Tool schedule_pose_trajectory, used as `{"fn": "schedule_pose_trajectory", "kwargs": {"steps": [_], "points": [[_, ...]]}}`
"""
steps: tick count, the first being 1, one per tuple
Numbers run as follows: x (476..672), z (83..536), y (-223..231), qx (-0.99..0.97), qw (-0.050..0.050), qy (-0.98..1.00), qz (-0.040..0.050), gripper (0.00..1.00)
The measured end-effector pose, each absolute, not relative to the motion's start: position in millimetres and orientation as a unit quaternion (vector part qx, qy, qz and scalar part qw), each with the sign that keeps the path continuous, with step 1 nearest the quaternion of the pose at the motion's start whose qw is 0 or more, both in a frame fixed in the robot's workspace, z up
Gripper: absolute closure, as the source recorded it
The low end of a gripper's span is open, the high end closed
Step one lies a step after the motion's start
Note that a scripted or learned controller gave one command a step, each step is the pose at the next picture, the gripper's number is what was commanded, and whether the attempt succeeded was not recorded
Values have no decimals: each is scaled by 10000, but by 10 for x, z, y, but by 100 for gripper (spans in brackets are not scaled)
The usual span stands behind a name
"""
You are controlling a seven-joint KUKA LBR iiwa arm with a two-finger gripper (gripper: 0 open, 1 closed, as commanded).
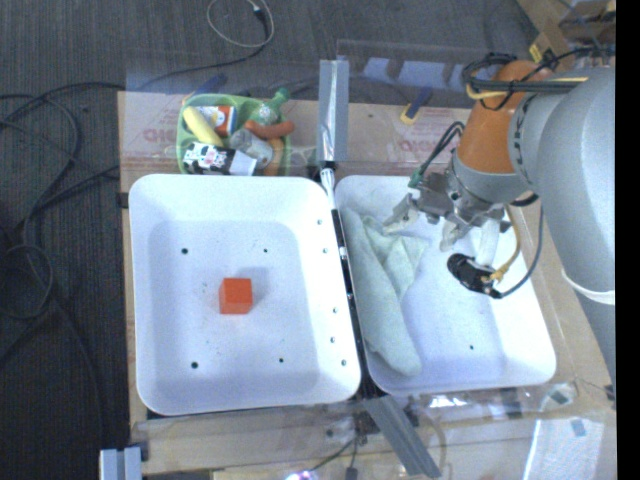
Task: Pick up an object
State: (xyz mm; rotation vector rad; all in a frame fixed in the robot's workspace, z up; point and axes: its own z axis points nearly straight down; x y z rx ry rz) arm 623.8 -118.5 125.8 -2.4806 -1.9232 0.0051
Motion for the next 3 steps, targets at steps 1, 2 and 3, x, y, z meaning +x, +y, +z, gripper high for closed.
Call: {"fn": "schedule_pose_trajectory", "kwargs": {"steps": [1,2,3], "points": [[5826,1373,-1934,-7870,0,-6169,16,0],[6176,1607,-2133,-8097,-3,-5868,13,0],[6176,1607,-2133,-8099,-3,-5866,14,0]]}}
